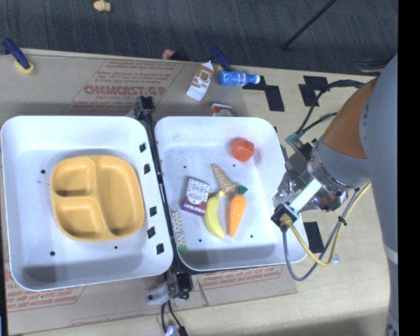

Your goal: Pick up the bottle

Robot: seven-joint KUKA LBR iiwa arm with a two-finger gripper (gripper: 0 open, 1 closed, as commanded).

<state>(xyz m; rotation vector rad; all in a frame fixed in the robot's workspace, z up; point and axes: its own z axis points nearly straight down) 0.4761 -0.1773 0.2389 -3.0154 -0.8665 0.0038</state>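
Observation:
A small blue bottle (236,79) lies on its side on the bench behind the right bin (266,247), outside both bins. My gripper (292,179) hangs over that bin's right rim, far forward and to the right of the bottle. Nothing shows between its fingers from this angle. The grey arm with its orange band (350,128) comes in from the right.
In the right bin lie a red fruit (242,149), an ice-cream cone (223,178), a banana (214,216), a carrot (236,214) and a dark packet (196,194). A yellow divided plate (98,196) rests in the left bin (21,138). A small carton (201,81) lies left of the bottle.

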